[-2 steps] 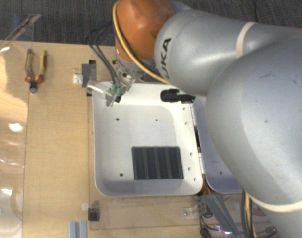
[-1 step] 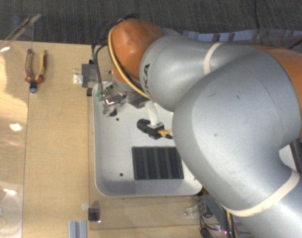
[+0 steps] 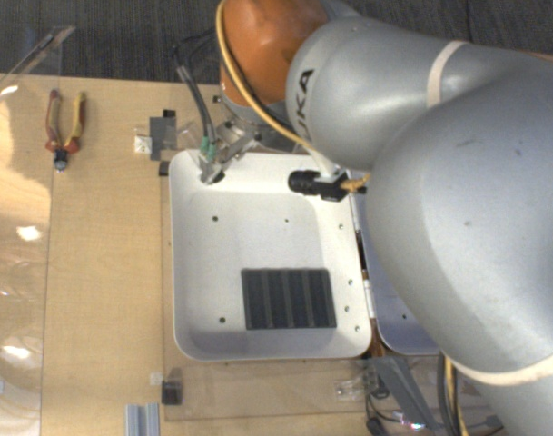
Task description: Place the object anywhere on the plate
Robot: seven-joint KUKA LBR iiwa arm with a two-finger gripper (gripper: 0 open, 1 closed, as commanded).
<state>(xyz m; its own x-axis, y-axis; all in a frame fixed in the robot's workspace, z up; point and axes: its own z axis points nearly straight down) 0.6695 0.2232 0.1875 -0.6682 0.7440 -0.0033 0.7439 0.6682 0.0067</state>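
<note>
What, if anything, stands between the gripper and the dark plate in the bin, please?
Nothing visible does. The gripper is at the far left corner of the bin, and the ribbed dark plate lies near its front wall; between them there is just bare white floor.

The big grey arm (image 3: pixel 458 198) fills the right of the frame and covers most of the right-hand bin (image 3: pixel 399 330), leaving a sliver at lower centre-right. At the left bin's (image 3: pixel 194 271) upper left corner, the gripper (image 3: pixel 212 166) is too small to read.
</note>
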